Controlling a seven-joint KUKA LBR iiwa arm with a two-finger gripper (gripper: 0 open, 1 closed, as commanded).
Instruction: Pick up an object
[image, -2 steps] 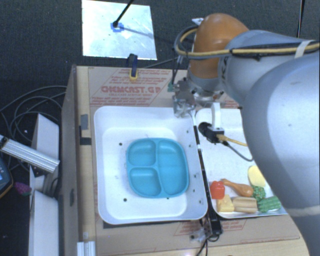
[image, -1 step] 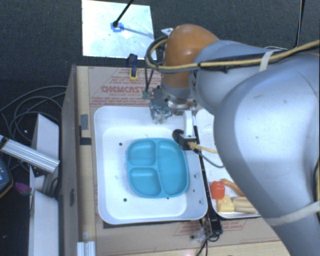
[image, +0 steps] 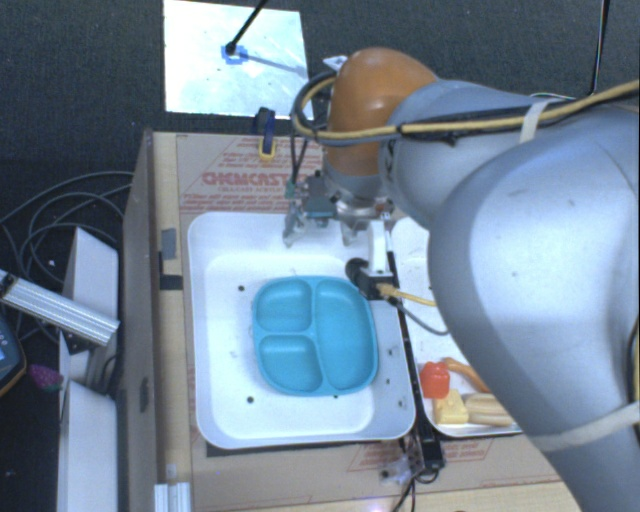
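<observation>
A light blue divided plate (image: 315, 335) with three compartments lies flat in the middle of the left white bin (image: 225, 400). My gripper (image: 320, 232) hangs over the far edge of that bin, above and beyond the plate, with its two fingers spread apart and nothing between them. In the right bin (image: 490, 430), near its front, lie a small red piece (image: 435, 380), a yellow block (image: 452, 408) and a tan ridged piece (image: 487, 408). The arm covers most of the right bin.
The bins sit on a cardboard sheet (image: 230, 175) with red lettering. A blue and yellow clamp (image: 265, 133) stands at its far edge. Cables and a metal bar (image: 55, 305) lie off the bench to the left.
</observation>
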